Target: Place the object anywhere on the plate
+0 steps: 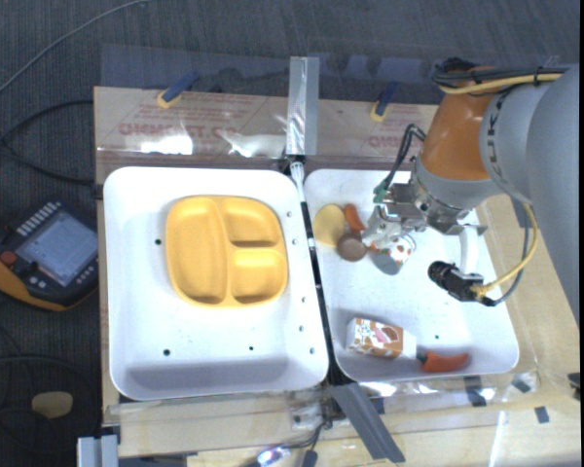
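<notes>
A yellow plate [226, 250] with three compartments lies in the left bin [136, 358]. My gripper [389, 244] hangs low in the upper middle of the right bin [496, 348], far right of the plate. Directly at its tip sits a small white thing with red marks [400, 252]; whether it is held I cannot tell. Just to the left lie a brown ball [350, 249], an orange-red piece [353, 218] and a pale yellow round piece [327, 223].
A small printed packet [376, 337] and an orange-red stick-shaped item [445, 361] lie near the right bin's front edge. The ridge between the bins [311, 270] separates gripper and plate. A black cable fitting [455, 278] hangs off the arm at the right.
</notes>
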Controlling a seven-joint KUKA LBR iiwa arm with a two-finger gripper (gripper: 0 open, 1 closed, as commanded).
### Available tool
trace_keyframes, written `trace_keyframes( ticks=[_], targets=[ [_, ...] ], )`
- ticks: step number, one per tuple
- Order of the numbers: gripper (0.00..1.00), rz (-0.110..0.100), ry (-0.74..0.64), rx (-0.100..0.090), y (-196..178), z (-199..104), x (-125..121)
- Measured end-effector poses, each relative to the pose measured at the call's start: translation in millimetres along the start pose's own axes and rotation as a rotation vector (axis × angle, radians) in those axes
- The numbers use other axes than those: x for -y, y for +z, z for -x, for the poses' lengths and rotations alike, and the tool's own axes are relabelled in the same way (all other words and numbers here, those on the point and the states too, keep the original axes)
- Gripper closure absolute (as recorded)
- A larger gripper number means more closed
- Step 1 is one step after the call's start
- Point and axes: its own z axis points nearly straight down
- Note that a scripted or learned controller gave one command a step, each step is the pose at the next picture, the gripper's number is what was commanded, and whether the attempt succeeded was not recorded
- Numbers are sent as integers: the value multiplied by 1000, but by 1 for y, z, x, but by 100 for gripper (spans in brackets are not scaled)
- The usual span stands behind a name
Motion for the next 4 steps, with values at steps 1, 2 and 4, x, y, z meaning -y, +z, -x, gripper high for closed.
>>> trace_keyframes(
  ticks=[1, 2, 4],
  targets=[
    [100, 3, -102, -1, -41, -38, -68],
    [100, 0, -25, -1, -40, -83, 0],
    [0, 1, -248, -1, -40, -141, 12]
  ],
)
